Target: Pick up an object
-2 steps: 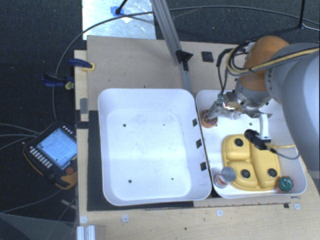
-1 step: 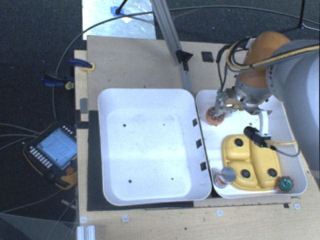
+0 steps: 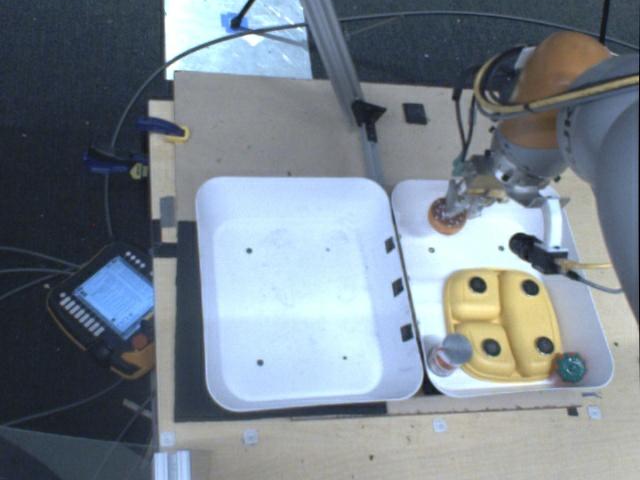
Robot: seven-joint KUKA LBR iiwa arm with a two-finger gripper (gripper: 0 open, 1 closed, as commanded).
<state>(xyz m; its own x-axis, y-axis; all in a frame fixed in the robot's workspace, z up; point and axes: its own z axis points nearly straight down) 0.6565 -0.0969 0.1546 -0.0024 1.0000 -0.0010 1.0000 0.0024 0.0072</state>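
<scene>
Camera view: nearest, a yellow moulded piece (image 3: 503, 325) crowds the right bin (image 3: 420, 200). Farther back, the end effector (image 3: 455, 206) sits upon a small brown object (image 3: 446, 218); grip state unclear, so it may slip.

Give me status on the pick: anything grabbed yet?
Done: the arm has reached into the right bin, with the pincer low at the small brown round object near the bin's back left corner. In hand: nothing visibly lifted; I can't tell whether the object is gripped. Left: secure it and raise it. The yellow block, grey-capped piece and green piece lie apart from the pincer at the bin's front.
</scene>
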